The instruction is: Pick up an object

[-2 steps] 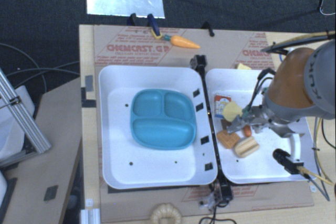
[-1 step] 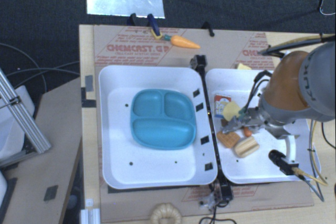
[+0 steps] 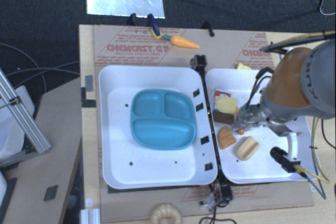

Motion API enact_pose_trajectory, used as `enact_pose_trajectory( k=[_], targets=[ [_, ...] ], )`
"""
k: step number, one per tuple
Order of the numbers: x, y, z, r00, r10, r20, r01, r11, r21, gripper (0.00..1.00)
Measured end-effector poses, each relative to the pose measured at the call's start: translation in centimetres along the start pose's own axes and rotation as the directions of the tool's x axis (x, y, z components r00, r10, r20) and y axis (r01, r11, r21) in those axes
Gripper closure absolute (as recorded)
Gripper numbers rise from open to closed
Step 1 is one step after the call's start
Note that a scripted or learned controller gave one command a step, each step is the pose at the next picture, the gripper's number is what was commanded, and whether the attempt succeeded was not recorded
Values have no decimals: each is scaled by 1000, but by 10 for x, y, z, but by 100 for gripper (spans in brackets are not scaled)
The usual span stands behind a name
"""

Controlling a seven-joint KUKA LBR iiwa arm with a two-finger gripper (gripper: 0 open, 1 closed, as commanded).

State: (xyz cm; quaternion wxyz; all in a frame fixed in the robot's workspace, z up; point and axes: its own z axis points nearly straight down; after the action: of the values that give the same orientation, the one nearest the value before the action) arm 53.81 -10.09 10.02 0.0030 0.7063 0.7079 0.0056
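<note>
Here you see the gripper point(image 3: 242, 122) low in the right bin point(image 3: 262, 173), amid toy food; whether it holds anything, you cannot tell. Just below it lies a tan bread roll point(image 3: 246, 148), stubby, long axis running lower-left to upper-right. An orange wedge point(image 3: 226, 138) sits beside the roll, nearer the divider. A pale yellow piece point(image 3: 227, 105) rests just above the gripper, over a dark block point(image 3: 223, 117). The left bin point(image 3: 118, 165) holds a blue sectioned plate point(image 3: 161, 118). A toy carrot point(image 3: 182, 42) lies on the cardboard beyond both bins.
</note>
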Motion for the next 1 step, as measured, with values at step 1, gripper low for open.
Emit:
enact_pose_trajectory(
  k=[1],
  targets=[
    [1,6,-63,1000,-2,5,2,1000,7,100]
  ],
)
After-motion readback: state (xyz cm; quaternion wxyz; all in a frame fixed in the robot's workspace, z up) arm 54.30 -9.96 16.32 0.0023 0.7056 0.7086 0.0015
